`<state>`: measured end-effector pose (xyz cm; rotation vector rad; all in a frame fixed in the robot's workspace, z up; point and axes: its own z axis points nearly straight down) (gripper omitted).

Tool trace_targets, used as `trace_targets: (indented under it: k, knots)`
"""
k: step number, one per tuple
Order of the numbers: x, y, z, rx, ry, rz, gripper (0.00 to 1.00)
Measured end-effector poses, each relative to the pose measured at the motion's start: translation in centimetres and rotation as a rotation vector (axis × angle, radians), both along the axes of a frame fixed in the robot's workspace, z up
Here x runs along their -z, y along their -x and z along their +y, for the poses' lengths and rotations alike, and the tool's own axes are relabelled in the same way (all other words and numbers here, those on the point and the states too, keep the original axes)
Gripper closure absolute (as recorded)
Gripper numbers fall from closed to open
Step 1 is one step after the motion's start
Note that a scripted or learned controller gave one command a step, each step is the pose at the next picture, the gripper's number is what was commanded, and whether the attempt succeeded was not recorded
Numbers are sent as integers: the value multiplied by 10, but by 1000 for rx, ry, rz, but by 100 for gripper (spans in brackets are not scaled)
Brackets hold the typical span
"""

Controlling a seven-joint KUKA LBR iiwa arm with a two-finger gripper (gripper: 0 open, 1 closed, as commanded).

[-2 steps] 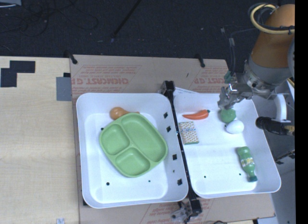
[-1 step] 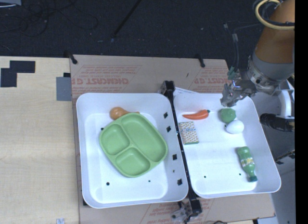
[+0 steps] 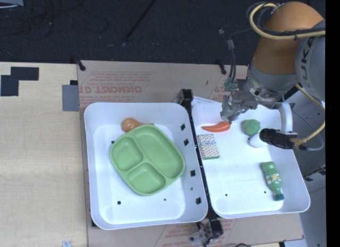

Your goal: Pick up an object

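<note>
Camera view: our pincer (image 3: pixel 231 114) hangs just above the red pepper (image 3: pixel 215 127) in the right bin (image 3: pixel 249 209); its state we cannot tell.

We look down from high up, at a slant, on two white bins (image 3: pixel 101 134) side by side, arm (image 3: pixel 287 44) on our right.

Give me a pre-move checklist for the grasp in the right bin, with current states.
1. Gripper over target: ok, right above the orange-red pepper.
2. Pepper held between fingers: cannot tell.
3. Pepper apart from neighbours: ok, the patterned packet and green round object lie separate.
4. Green bottle out of the way: ok, near the bin's front right.
5. Left bin contents undisturbed: ok, green divided plate lies flat, orange object behind it.
</note>
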<state>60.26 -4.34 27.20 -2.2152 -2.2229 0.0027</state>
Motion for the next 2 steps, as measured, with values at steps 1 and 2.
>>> trace_targets:
  k: [1,2]
  knots:
    - [24,5,54,-1,0,2,100]
    - [43,1,105,0,1,3,100]
